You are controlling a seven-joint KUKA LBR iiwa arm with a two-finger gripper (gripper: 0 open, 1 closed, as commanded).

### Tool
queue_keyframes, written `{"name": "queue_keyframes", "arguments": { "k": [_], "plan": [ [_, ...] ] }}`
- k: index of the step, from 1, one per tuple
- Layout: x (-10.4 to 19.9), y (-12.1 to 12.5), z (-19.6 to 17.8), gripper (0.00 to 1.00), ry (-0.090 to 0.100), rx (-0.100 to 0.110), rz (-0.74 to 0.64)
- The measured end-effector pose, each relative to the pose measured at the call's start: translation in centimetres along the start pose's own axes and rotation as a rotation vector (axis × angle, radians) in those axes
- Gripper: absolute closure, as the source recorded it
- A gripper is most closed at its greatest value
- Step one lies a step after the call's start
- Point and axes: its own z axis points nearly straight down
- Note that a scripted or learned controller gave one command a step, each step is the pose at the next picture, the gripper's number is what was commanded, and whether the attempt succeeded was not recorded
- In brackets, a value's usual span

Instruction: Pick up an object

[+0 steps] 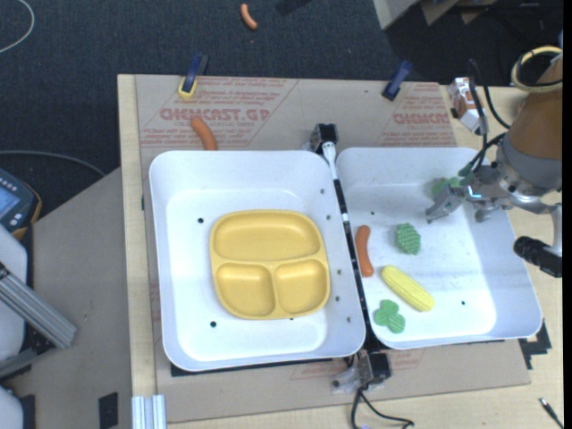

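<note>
Corn (407, 289) long axis diagonal, upper-left to lower-right.

A robotics lab: a plywood bench (268, 105) clamped at its upper edge, two white bins (179, 239) side by side at centre frame, toy food (407, 288), loose cables (375, 409) at the bottom, dark carpet (107, 25) across the top.

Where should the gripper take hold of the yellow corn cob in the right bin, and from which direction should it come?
Probably at the middle of the corn cob, from straight above. It lies flat on the floor of the right bin, slanting from upper left to lower right, so the jaws should close across its narrow width. The green piece lies close to its lower left side; the middle is freer.
</note>
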Motion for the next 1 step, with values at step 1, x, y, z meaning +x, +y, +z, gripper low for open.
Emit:
{"name": "queue_keyframes", "arguments": {
  "k": [1],
  "plan": [
    [-0.18, -0.62, 4.47, 0.00, 0.001, 0.001, 0.000]
  ]
}}
